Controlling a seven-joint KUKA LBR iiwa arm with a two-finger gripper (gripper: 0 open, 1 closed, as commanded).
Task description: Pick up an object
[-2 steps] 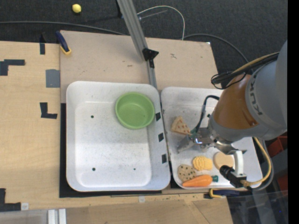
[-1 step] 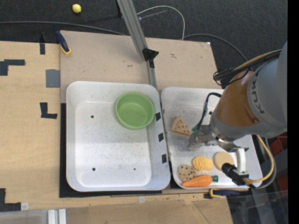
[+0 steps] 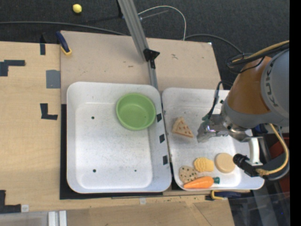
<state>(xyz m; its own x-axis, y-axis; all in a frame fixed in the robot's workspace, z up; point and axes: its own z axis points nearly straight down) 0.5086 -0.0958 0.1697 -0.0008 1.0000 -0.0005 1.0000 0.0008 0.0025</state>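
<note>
My gripper [image 3: 205,133] hangs low over the right bin [image 3: 188,100], just right of a tan wedge-shaped piece [image 3: 182,127]. Nothing shows between its fingers. Toward the bin's front lie a yellow ridged round piece [image 3: 203,165], a pale tan disc [image 3: 225,163], a speckled cookie-like piece [image 3: 187,173] and an orange carrot [image 3: 200,182]. A green bowl [image 3: 136,110] stands in the left bin [image 3: 89,140] near its back right corner.
The grey arm with its orange band [image 3: 249,91] reaches in from the right above the right bin. A slanted metal pole [image 3: 136,27] runs down to the divide between the bins. A yellow ball [image 3: 77,8] lies on the dark floor at the back.
</note>
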